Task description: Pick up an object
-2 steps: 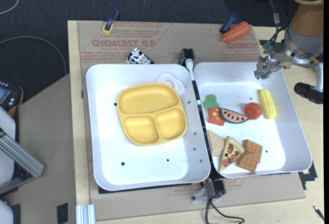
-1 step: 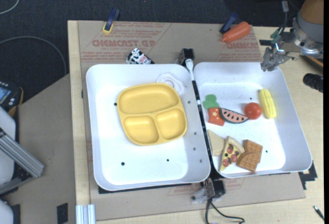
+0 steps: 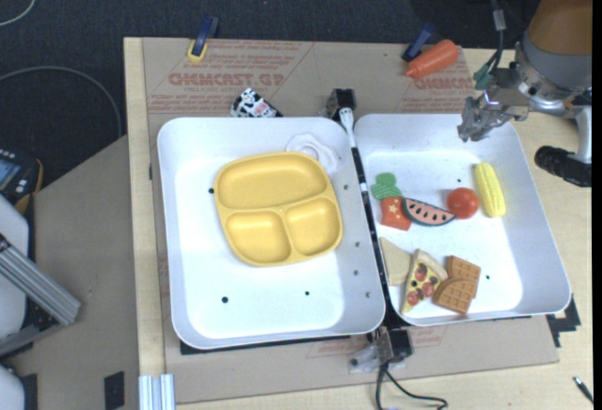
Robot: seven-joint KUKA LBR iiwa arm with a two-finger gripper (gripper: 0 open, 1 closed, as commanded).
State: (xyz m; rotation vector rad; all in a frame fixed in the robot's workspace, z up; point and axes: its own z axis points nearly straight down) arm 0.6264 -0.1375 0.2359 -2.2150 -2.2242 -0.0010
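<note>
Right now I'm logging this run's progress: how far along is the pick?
Nothing looks picked yet. The tool hangs over the right bin near its far edge, with nothing visibly in it. The corn, tomato, watermelon slice, pizza slice and waffle all lie on the bin floor. Descending, grasping and lifting remain.

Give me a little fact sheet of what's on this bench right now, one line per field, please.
Left bin: yellow divided plate
Right bin: corn cob, tomato, watermelon slice, pizza slice, waffle
Outside the bins: toy carrot on the board behind the right bin
Gripper: at the right bin's far edge, nothing seen between its fingers
Arm: reaches in from the right
</note>
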